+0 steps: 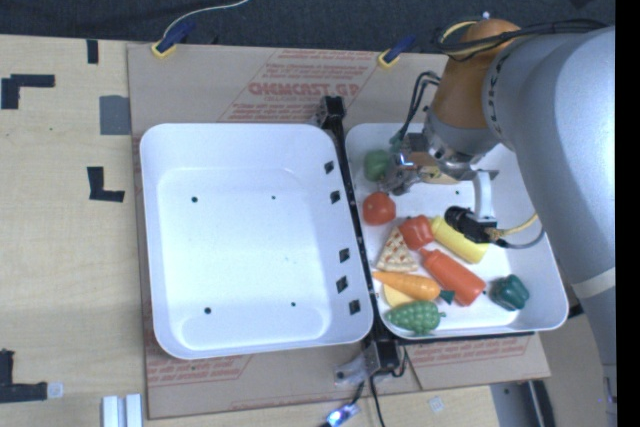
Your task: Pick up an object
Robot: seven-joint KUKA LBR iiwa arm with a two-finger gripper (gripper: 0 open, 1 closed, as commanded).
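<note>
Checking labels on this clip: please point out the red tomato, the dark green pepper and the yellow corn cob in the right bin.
red tomato (378,208): camera view, centre of its round body.
dark green pepper (510,292): camera view, middle of its body.
yellow corn cob (458,239): camera view, midway along its length.

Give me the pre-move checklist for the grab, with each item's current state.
1. Gripper over the right bin, not the left bin: ok.
2. Target near the gripper: ok; a green piece and a red tomato lie close by.
3. Finger state: cannot tell.
4. Anything already held: cannot tell.
5. Toys well spaced for a clean pick: not ok; the orange carrot, cracker wedge and red pepper are packed together.
6. Cable away from the toys: not ok; it runs beside the yellow piece.
</note>
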